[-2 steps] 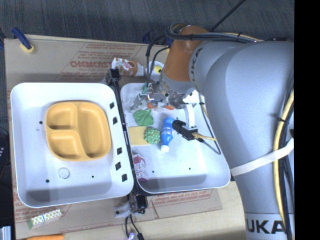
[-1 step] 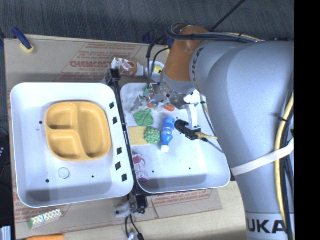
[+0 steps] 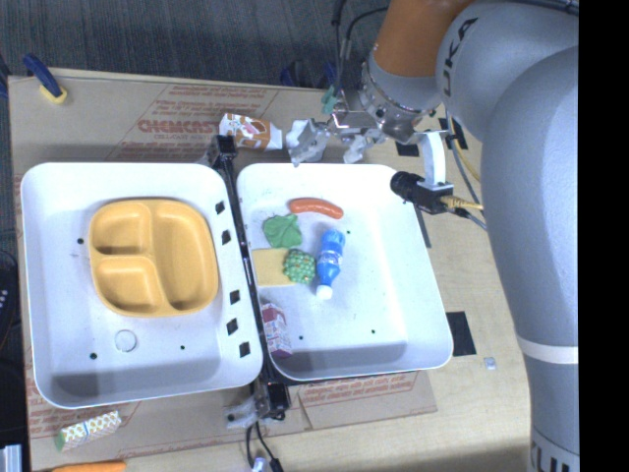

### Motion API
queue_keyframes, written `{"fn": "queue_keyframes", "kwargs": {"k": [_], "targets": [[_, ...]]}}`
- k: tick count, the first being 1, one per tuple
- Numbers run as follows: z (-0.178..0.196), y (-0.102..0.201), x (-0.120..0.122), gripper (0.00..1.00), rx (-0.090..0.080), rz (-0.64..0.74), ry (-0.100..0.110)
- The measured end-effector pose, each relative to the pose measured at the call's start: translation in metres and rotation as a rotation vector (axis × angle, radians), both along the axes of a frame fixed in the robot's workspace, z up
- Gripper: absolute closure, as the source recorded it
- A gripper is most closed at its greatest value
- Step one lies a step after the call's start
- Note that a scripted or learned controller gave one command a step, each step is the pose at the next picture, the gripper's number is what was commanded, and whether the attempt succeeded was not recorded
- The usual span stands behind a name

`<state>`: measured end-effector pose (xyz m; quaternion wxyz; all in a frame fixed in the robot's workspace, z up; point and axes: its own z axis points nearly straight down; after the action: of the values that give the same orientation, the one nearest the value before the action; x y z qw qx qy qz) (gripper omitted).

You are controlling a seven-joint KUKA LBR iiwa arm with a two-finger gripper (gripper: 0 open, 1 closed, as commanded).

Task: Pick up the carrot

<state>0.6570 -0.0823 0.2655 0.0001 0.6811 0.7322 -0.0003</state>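
Carrot [image 3: 315, 206] left lying in the right bin [image 3: 413, 293].
The gripper [image 3: 313, 142] is held above the bin's far rim, fingers parted, nothing gripped.

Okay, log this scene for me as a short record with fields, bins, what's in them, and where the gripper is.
left bin: yellow divided tray
right bin: carrot, green leafy toy, blue bottle, green bumpy item, yellow flat piece
gripper: above the right bin's far rim, away from the carrot
carrot status: lying in the bin, not picked up
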Motion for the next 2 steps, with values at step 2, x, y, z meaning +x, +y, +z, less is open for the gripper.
{"fn": "queue_keyframes", "kwargs": {"k": [2], "targets": [[-0.074, 0.075, -0.065, 0.00, 0.000, 0.292, 0.001]]}}
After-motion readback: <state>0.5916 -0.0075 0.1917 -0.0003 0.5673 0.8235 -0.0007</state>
